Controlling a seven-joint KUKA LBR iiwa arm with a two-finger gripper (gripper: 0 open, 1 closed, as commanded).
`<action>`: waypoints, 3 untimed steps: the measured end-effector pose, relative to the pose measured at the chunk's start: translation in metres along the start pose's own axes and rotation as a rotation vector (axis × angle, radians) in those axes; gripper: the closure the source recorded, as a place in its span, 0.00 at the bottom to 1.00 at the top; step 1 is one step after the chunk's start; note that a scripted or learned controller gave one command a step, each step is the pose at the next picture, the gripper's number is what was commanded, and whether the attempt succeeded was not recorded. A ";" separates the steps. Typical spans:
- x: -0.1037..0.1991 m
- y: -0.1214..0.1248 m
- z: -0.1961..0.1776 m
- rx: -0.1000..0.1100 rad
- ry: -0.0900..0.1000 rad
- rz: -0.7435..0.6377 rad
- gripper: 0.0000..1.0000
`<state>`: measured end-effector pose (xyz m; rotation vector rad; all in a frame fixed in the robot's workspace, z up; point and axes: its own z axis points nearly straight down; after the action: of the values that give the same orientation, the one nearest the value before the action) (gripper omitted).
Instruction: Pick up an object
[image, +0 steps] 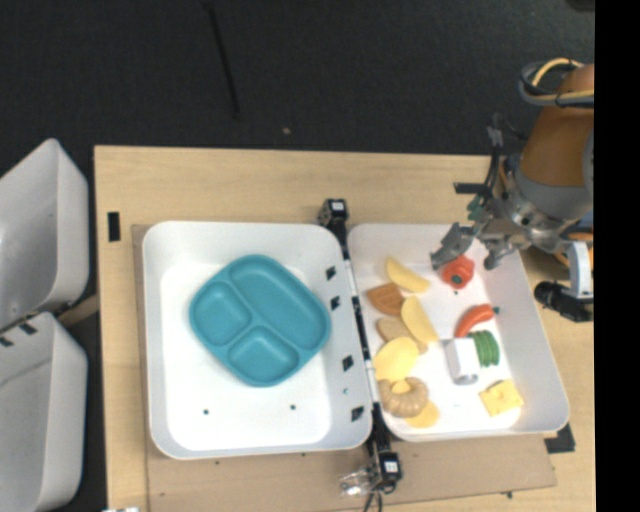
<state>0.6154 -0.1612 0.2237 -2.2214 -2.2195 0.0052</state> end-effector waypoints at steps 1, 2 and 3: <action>0.000 0.005 0.062 0.000 0.000 0.001 0.00; -0.004 0.008 0.124 -0.002 0.000 0.002 0.00; -0.004 0.009 0.122 -0.004 0.001 0.004 0.00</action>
<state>0.6240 -0.1654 0.1012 -2.2272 -2.2171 0.0000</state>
